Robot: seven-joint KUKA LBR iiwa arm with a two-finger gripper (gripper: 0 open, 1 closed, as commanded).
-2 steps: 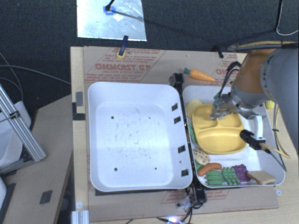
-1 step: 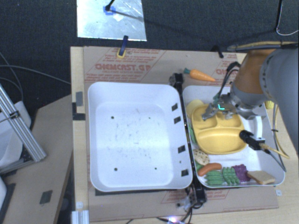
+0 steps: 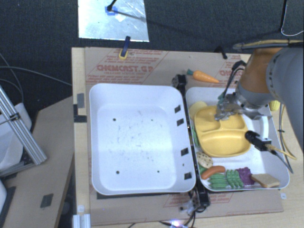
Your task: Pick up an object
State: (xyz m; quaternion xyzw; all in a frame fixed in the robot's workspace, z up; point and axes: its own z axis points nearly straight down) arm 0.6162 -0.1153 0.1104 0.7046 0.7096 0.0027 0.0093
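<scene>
Yellow plastic lies right under the fingers [image 3: 221, 113]: a divided plate [image 3: 223, 139] in the right bin [image 3: 281, 174], and the fingers hang over the plate's upper left compartment, close to its surface or touching it. From this angle you cannot tell whether the fingers are open or closed, and nothing shows between them. The grey arm [image 3: 268, 82], with its orange band, reaches in from the right of the fingers. Below the fingers in the view, past the plate's lower edge, a row of toy foods lies along the bin floor. A pale speckled piece [image 3: 204, 159] is nearest, tucked against the plate. Beside it is a red-orange sausage [image 3: 213, 171], then green pods [image 3: 226, 179], a purple bunch [image 3: 244, 175], and a tan bread slice [image 3: 265, 180] farthest to the right. Above the fingers and slightly to their left, an orange carrot [image 3: 204, 76] lies outside the bin on the cardboard sheet [image 3: 123, 68] that covers the surface. Well to the left of the fingers is the left bin [image 3: 137, 141], its white floor marked with faint specks. Farther up and left of the fingers, a small blue and yellow clip [image 3: 125, 49] sits at the cardboard's top edge.
</scene>
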